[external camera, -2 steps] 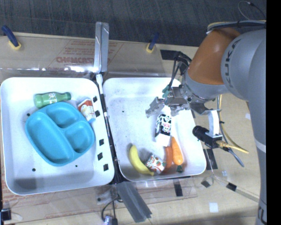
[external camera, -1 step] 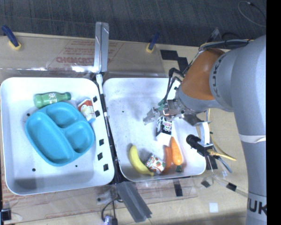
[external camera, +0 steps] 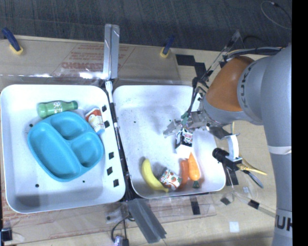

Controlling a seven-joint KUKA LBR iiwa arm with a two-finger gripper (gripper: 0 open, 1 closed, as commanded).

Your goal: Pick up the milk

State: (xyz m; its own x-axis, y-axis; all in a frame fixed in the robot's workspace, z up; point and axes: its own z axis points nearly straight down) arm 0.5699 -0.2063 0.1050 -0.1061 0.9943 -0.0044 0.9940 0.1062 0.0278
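Mostly taken up on the right by the grey arm [external camera: 269,96], reaching in over the bench [external camera: 51,55] with its orange band [external camera: 226,91] above the wrist. Bent down over the right bin [external camera: 143,111], toward that bin's right half.

Next in size, the two white bins side by side, touching along their inner rims. Left bin [external camera: 10,152] on one side, right bin on the other.

Inside the left bin: a blue divided plate [external camera: 66,145], lying flat and covering most of the middle. Just above it, near the far rim, a green bottle [external camera: 56,107] on its side. Beside the plate's upper right edge, a small red and white carton [external camera: 95,120], tilted against the inner wall.

Inside the right bin, along the near rim: a yellow banana [external camera: 151,176], curved, at the left of the group. Right of it, a small printed can [external camera: 170,179] on its side, touching the banana's tip. Further right, an orange carrot [external camera: 193,168], pointing away from the near rim, with a second orange piece just beside it.

Smallest: the milk [external camera: 185,137], a little black and white carton, right of the bin's centre, well apart from the banana and just above the carrot. Directly over it, touching or nearly so, the gripper [external camera: 184,127]. Impossible to tell from this slant whether clamped on the milk or released.
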